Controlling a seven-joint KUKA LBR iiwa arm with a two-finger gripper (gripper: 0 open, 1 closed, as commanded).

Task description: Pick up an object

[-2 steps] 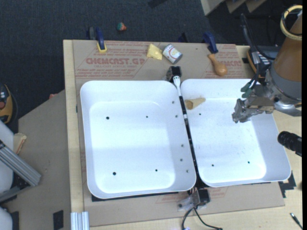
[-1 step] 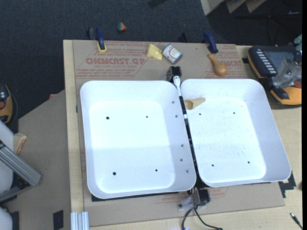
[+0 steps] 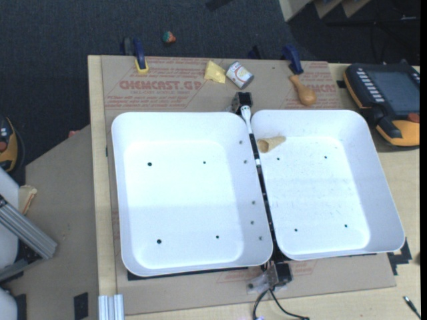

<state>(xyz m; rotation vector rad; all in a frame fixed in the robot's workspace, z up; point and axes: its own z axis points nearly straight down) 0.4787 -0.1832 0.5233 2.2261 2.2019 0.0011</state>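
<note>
A small tan cone-shaped object (image 3: 270, 143) lies in the right bin (image 3: 373, 199), near its upper-left corner and close to the divide between the bins. The left bin (image 3: 127, 199) shows just its white floor with several small dark dots.
Behind the bins on the brown board lie a yellow piece (image 3: 215, 72), a small white-and-grey block (image 3: 239, 75), a small black item (image 3: 243, 101) and an orange-brown wooden piece (image 3: 303, 91). Blue clamps (image 3: 140, 54) hold the board's far edge. A black-and-orange pendant (image 3: 390, 99) rests at the right.
</note>
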